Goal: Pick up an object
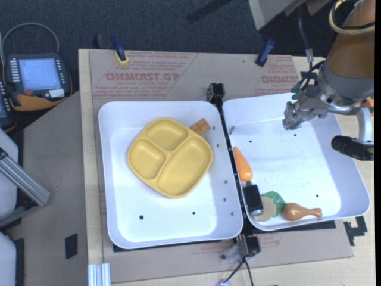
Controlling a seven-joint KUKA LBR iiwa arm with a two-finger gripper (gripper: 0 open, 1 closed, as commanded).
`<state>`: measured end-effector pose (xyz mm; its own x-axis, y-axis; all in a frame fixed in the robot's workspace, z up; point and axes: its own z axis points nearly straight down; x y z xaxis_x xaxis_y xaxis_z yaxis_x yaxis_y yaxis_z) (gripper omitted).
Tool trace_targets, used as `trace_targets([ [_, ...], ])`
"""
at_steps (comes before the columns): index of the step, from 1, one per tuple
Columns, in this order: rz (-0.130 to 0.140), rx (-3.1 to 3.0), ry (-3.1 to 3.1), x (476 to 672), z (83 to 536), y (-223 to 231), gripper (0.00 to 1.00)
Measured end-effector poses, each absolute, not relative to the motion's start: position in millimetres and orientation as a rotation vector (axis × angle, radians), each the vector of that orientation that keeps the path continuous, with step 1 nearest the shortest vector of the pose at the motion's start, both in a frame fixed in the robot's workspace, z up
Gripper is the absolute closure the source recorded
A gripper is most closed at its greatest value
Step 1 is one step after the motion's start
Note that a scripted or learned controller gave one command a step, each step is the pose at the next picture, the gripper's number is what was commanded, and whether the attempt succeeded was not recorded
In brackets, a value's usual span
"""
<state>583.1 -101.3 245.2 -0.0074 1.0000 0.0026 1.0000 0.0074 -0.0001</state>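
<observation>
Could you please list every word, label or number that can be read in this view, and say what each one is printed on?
"CHEMCAST GP": red print on the brown sheet behind the left bin; the last letters are faint.
A second red print, on the sheet behind the right bin: partly hidden and too blurred to read.
Screen of the handheld pendant: lit, text too small to read.

Tabletop (pixel 178 70) covered in printed brown cardboard, two shallow white bins side by side on it, left bin (pixel 113 177), right bin (pixel 345 183), blue clamps (pixel 119 49) at far edge
</observation>
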Motion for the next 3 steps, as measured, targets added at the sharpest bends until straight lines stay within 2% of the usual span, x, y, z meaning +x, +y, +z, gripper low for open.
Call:
trace_targets([
  [1,-0.001,-2.214,-2.227,599.9,231,-51,1.00],
  [3,-0.005,-2.215,-2.229,608.5,235,61,1.00],
])
